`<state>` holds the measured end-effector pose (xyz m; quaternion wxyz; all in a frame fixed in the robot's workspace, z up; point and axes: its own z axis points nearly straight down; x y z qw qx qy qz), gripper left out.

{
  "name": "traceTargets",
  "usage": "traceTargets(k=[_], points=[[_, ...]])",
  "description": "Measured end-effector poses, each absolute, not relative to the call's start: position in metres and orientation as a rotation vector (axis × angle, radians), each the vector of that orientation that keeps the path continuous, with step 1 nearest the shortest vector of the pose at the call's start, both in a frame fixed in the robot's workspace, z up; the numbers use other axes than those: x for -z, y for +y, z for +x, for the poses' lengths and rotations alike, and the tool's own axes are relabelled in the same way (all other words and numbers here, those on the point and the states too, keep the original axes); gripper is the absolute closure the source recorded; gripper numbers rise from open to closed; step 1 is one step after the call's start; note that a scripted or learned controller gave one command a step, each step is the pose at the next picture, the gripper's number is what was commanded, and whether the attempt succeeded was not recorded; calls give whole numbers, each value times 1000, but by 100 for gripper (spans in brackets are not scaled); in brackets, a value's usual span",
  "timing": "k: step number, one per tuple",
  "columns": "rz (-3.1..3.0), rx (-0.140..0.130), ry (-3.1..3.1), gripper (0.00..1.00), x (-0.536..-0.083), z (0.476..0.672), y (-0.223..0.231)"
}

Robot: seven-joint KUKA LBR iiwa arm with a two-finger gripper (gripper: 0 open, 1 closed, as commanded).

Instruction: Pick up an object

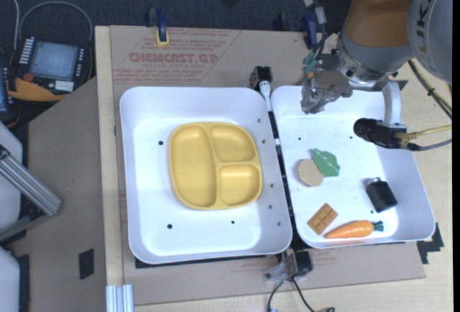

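Observation:
My gripper (314,103) hangs over the far left part of the right bin (410,159), with nothing between its fingers that I can see. Below it in that bin lie a round tan cookie (310,174) touching a green leafy piece (327,162). A black block (381,195) sits toward the right side. Near the front edge rest a brown waffle-like cracker (322,218) and an orange carrot (353,229). The gripper is well above and behind the cookie, apart from every object.
The left bin (144,131) holds a yellow divided plate (215,164). A black cylindrical part (377,132) of the arm juts over the right bin's far side. A handheld pendant (50,62) lies off the bench at the left.

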<state>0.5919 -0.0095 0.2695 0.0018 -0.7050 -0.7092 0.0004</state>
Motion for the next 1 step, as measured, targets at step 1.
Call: traceTargets(k=[1], points=[[-2212,-4,-2224,100,-247,602,38]])
